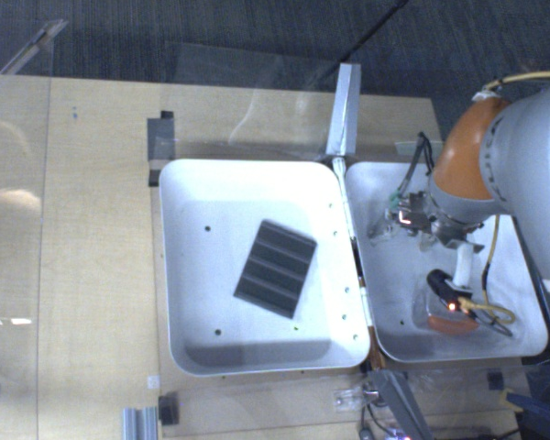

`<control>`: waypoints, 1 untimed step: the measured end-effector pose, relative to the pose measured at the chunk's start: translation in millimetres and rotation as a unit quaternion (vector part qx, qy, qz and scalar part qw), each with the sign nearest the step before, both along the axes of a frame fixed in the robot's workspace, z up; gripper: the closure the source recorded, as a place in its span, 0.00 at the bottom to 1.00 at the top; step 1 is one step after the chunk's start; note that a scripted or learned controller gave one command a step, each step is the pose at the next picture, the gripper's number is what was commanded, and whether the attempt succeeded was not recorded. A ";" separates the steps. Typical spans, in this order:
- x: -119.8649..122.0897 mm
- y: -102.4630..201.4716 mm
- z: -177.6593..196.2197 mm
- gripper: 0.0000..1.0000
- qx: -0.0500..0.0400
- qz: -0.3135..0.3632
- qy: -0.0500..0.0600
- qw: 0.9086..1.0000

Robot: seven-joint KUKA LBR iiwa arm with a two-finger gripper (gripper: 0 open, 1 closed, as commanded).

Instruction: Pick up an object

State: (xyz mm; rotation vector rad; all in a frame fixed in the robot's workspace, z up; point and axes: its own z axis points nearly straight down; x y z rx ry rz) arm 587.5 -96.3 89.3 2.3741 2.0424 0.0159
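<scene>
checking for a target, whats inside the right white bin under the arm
The right white bin holds a small reddish object with thin wires near its lower edge. The grey arm with the orange band covers the bin's upper right part, so anything there is hidden.

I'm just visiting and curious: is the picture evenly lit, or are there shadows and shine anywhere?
Camera view: not evenly lit; a soft shadow lies along the left bin's near inner wall, glare streaks a clear sheet behind the bins, a small light glows near the arm's wrist, and the dark ridged block looks sharp.
</scene>
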 end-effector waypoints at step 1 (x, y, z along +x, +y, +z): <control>-16.7 -62.0 86.1 0.00 -0.002 0.067 0.002 0.998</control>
